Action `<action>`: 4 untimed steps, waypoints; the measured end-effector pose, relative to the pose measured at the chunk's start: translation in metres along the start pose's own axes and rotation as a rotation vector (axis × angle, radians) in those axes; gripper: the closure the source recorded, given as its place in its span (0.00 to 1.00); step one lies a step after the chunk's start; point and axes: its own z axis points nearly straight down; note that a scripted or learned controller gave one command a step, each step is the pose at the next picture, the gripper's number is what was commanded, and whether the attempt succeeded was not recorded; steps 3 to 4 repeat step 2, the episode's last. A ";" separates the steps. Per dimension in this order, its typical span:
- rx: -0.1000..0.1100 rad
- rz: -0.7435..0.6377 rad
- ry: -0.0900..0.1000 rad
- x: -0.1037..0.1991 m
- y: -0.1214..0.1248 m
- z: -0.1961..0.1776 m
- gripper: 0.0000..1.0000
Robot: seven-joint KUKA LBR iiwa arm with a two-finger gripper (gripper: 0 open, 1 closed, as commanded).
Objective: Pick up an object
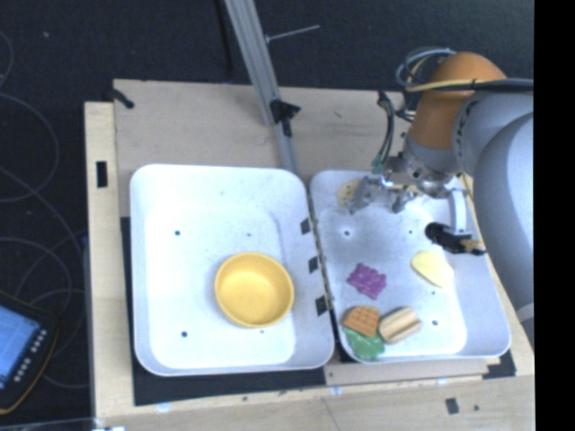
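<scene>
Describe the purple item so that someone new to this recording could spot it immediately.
Of the two white bins, take the right bin, the one the arm reaches over. The purple item lies near the bin's middle, a bit toward the divider, apart from the other pieces. It is the only purple thing there, small and knobbly, unlike the pale yellow piece to its right and the waffle-like piece and bread roll below it.

A pale wooden surface carries two shallow white bins side by side, edges touching: the left bin and the right bin. A dark mat peeks out beneath them.
</scene>
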 end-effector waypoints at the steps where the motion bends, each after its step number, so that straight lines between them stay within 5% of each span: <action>1: -0.004 -0.002 -0.003 -0.001 0.001 -0.013 1.00; 2: -0.020 0.003 0.000 -0.005 -0.001 -0.078 1.00; 4: -0.020 0.003 0.000 -0.005 -0.001 -0.078 1.00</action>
